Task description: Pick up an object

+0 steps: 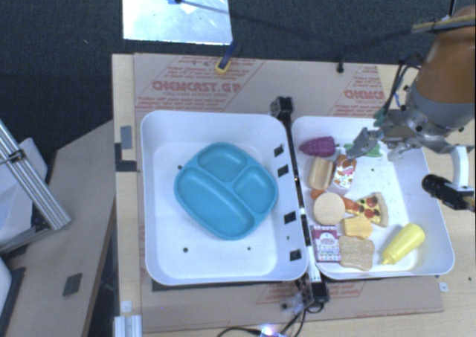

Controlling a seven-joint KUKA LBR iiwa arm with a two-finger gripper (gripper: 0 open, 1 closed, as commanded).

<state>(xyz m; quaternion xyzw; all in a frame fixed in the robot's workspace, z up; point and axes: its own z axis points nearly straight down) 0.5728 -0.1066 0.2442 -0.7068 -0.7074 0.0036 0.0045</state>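
Fig.: overhead slant view of bench w/ two white bins. Cardboard sheet (195,84) under bins carries red print, mirrored, reading approx. "CHEMCAST GP"; same print repeats at upper R. Small carton (326,244) at R bin's (443,254) front-left and packet (344,174) near centre bear labels too small to read.

L bin (160,179): blue divided plate (225,190), long axis running upper-L to lower-R.

R bin, toy foods: purple piece (318,146), long axis approx. L–R; tan roll (320,173), near upright in frame; round bun (329,208); pizza slice (368,207), tip pointing L; cheese block (358,226); bread slice (357,252); yellow bottle (402,243), axis lower-L to upper-R.

Gripper (363,145) over R bin's rear, beside a green item (372,152), just above packet. Jaw state: cannot tell.
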